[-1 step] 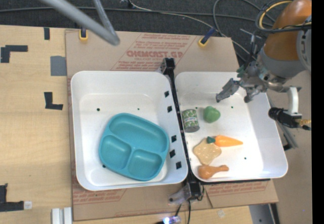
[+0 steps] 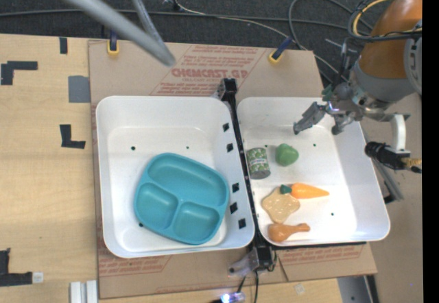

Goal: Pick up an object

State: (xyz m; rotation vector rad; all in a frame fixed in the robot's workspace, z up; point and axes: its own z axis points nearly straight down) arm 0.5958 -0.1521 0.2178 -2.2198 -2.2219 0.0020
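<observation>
1. Camera view: two shallow white bins sit side by side on the counter. The left bin [image 2: 110, 158] holds a teal divided tray [image 2: 180, 197].
2. The right bin [image 2: 357, 178] holds a small can [image 2: 258, 162], a green ball [image 2: 287, 153], a carrot [image 2: 309, 191], a tan cracker-like piece [image 2: 280, 206] and an orange drumstick [image 2: 288, 230].
3. The gripper [image 2: 321, 120] hovers at the bin's upper right, at about one o'clock; its fingers are spread open and grip nothing.
4. The nearest object, likely the target, is the green ball, at about seven o'clock from the fingers. The carrot's long axis runs left to right.
</observation>
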